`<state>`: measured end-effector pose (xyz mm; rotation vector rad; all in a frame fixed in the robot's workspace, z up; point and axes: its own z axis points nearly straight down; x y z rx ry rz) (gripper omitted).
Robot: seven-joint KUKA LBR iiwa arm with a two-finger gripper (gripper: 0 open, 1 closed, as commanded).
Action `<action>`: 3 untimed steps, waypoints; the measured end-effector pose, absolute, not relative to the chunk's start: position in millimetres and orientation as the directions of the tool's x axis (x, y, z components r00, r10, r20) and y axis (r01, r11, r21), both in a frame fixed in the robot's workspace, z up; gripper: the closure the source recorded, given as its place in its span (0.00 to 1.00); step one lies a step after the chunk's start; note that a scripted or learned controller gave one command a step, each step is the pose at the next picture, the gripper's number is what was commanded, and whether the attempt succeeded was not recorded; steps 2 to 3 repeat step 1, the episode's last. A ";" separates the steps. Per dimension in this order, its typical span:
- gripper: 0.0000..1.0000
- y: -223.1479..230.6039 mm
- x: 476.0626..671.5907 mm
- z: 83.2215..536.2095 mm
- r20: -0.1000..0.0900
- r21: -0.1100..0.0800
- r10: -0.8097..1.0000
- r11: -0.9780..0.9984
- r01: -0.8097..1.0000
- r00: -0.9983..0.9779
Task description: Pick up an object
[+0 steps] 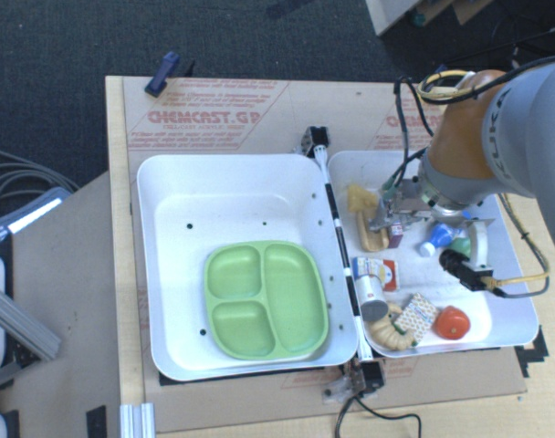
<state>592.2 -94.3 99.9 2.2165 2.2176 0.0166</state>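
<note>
Gripper (pixel 387 219) of the grey arm, camera view: positioned low over the far half of the right-hand shallow white plastic bin (pixel 507 292). Whether it is parted or closed cannot be made out, and nothing can be seen in its hold.

Candidate objects, all in that same bin:
- Pale yellow soft-looking item (pixel 360 199), just beside the gripper toward the view's left.
- Tan oblong item (pixel 376 238), directly below the gripper in the view; contact cannot be confirmed.
- Small blue rounded piece (pixel 437 238) and a green piece (pixel 461 243), near the gripper on its right, under the wrist.
- Cylindrical container with a red-and-white label (pixel 372 276), lying on its side further toward the view's bottom. The label carries print, too small to read.
- Patterned square packet (pixel 420 312), red round tomato-like item (pixel 453 323) and lumpy cream-yellow item (pixel 392 338), well apart from the gripper at the near end of the bin.

Left-hand shallow white plastic bin (pixel 223 199), on the view's left of the gripper, holds a light green three-compartment plastic plate (pixel 266 297), lying flat.

Brown masked board (pixel 214 121) under both bins bears red print reading "CHEMCAST GP", beyond the left bin; the smaller lines beneath it are illegible. A repeat of the print beyond the gripper is partly hidden by cables and the arm.

Small dark blue object (pixel 162 74) lies at the board's far left corner, well apart from the gripper. A black clamp (pixel 316 139) sits where the bins meet at the far edge.
</note>
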 end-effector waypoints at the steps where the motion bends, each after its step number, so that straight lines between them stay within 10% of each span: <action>1: 1.00 -28.0 571.6 196.6 0.001 0.001 1.000 0.001 1.000 -0.001; 3: 1.00 -28.0 571.6 196.6 0.001 0.001 1.000 0.001 1.000 -0.001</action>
